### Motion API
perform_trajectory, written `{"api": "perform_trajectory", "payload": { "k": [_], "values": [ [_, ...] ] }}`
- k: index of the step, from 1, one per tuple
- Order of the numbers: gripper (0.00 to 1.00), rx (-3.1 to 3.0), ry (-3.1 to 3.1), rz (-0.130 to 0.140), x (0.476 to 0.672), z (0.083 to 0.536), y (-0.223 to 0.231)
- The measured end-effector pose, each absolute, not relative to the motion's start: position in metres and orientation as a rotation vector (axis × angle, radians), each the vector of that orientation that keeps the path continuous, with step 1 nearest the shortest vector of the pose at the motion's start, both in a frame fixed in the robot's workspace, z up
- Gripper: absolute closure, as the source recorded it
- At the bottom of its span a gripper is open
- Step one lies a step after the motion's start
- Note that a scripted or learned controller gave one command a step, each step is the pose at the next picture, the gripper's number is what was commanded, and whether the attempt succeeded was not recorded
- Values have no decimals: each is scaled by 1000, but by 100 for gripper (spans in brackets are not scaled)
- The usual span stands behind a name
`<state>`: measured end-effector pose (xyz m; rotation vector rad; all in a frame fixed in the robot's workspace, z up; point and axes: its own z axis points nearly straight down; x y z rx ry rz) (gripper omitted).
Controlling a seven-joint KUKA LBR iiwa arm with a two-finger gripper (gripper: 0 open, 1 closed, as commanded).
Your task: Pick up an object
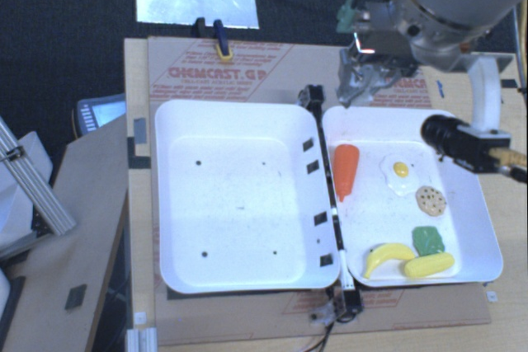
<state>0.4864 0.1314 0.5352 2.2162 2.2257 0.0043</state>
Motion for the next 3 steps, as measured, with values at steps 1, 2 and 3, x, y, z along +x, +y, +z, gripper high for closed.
{"api": "perform_trajectory", "payload": {
  "k": [1,2,3],
  "values": [
    [100,2220,2220,3,487,535,115],
    [100,2218,2224,4,486,535,120],
    [100,2217,2225,4,486,535,129]
  ]
}}
